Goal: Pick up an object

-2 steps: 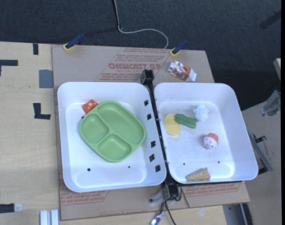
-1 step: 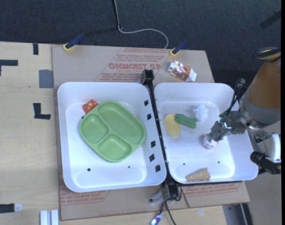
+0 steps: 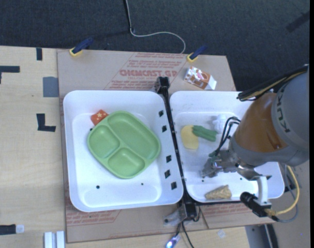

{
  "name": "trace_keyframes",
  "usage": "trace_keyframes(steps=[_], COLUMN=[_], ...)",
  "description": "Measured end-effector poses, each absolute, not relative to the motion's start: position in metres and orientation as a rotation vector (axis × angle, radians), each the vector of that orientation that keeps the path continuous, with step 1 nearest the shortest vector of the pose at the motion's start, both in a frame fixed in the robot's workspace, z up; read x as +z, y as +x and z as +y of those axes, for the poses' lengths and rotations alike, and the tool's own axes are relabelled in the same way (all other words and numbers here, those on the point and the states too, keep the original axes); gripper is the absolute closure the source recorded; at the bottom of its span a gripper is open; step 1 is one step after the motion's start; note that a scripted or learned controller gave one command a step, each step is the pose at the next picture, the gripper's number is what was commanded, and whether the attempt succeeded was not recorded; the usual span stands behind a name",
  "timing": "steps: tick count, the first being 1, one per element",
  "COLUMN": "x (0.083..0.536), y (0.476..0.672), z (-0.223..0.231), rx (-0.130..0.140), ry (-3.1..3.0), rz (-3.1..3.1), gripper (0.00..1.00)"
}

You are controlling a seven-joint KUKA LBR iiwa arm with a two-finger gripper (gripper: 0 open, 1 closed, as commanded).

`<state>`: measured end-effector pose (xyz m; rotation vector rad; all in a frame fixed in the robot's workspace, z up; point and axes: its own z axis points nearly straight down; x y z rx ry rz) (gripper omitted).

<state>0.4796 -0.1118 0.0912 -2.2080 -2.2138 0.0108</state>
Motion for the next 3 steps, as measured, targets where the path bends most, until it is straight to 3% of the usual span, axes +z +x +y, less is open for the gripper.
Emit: trace_keyframes(steps=[1,2,3], x=[0.189,0.28,0.369], y=[0.485,0.507,0.484], z=[-0.038,0.025,0.004], rx=[-0.009,-0.013,-0.009], ry=[-2.212,-2.213,-2.224], rz=[-2.233,-2.236,-2.226], gripper=[1.0,1.0,1.0])
